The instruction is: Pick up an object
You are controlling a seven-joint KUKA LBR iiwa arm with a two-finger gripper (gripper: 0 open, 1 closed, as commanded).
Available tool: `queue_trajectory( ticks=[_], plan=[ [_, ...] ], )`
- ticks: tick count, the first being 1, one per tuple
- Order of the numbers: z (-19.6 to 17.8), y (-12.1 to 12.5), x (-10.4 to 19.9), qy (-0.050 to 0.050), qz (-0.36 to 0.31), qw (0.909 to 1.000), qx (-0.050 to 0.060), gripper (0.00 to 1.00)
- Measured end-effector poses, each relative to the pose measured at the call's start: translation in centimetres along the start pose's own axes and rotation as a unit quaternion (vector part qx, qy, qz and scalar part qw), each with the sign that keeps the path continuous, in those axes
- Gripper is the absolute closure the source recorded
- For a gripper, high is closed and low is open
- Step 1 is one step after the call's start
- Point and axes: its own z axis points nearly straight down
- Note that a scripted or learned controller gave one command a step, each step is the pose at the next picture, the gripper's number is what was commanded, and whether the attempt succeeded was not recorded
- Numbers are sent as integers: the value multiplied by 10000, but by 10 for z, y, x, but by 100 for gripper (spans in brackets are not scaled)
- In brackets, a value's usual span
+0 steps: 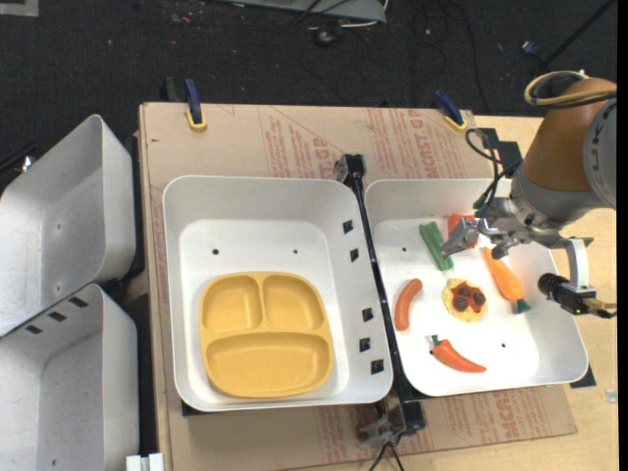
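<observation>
Looking from the left, the yellow divided plate (265,346) sits alone in the left bin (186,263); in the right bin (559,361) lie a sausage (407,303), a green stick (436,244), a small pizza (465,299), a red pepper (456,355) and the carrot (506,276); the gripper (491,234) hangs just above the carrot's upper end, whether spread or closed I cannot tell; the carrot's long axis slants from upper left to lower right, so I'd turn the wrist to pinch across it mid-body before descending.
</observation>
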Motion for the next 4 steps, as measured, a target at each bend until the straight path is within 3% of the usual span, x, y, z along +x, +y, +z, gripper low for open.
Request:
queue_trajectory(
  ticks=[1, 2, 4],
  plan=[
    [53, -1, 1, 1, -2, 10000, -4, 0],
    [39, 1, 0, -6, -3, 10000, -35, 100],
    [-86, 12, 2, -14, -22, 10000, -61, 100]
  ],
)
